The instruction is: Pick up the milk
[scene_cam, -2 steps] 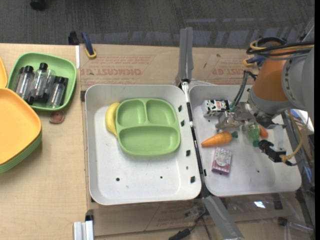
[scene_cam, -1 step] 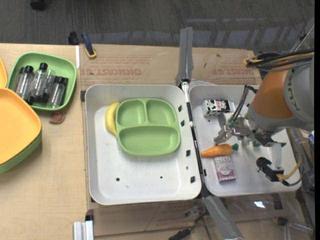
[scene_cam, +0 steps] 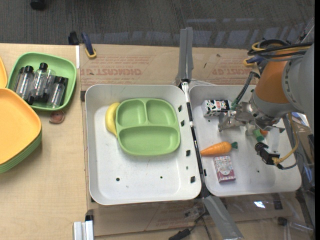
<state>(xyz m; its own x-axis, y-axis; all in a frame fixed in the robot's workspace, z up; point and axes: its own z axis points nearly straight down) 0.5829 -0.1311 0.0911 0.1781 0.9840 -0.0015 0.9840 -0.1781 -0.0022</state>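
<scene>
The bench (scene_cam: 130,64) runs across the frame, with dark carpet (scene_cam: 150,9) along the top. Two white bins sit side by side at centre.

The left bin (scene_cam: 145,184) holds a green divided plate (scene_cam: 147,126) in its upper half, and a yellow object (scene_cam: 111,118) touches the plate's left edge. The lower half of this bin is bare floor.

The right bin (scene_cam: 250,179) holds the arm (scene_cam: 285,84), which enters from the right of the frame and covers the bin's upper right part. The gripper (scene_cam: 226,120) points toward the left, in the upper middle of the bin. Whether its fingers are spread or closed cannot be determined.

The milk (scene_cam: 216,105), a small carton with black and white patches, lies in the upper left of the right bin, near the dividing wall. It sits just above and left of the gripper, close beside it; contact cannot be confirmed.

A carrot (scene_cam: 216,148) lies below the gripper, and a pink packet (scene_cam: 224,169) lies below the carrot. Bare floor remains at the bin's lower right.

At the left of the frame, a green tray (scene_cam: 20,64) holds dark-capped bottles (scene_cam: 40,84), with stacked orange plates (scene_cam: 15,129) below.
</scene>
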